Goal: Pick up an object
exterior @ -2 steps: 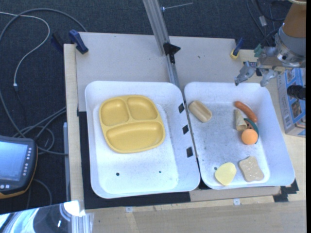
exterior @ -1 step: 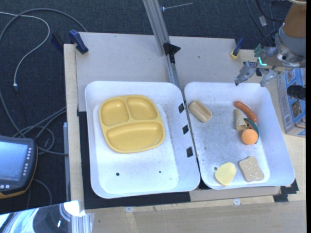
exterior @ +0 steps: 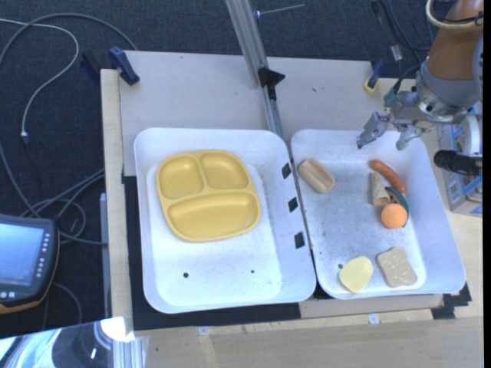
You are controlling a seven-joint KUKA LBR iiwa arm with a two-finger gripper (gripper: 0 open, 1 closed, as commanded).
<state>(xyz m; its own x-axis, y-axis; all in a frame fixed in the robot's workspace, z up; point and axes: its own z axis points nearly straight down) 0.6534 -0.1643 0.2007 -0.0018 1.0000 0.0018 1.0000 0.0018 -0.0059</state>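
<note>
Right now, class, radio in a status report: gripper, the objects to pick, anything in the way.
Gripper open, holding nothing, above right bin's far edge. Sausage nearest; orange ball beyond it. Nothing between gripper and sausage.

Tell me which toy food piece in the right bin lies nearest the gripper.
The red sausage-shaped piece, lying just below the gripper at the top of the right white bin. The tan bread roll, orange ball, yellow piece and tan cracker all lie farther away.

No text, label, brand, number or sign is showing clearly enough to be read anywhere in the frame. The dark handheld screen device with an orange edge (exterior: 23, 261) at the lower left of the frame is displaying only a blurred bluish glow.
</note>
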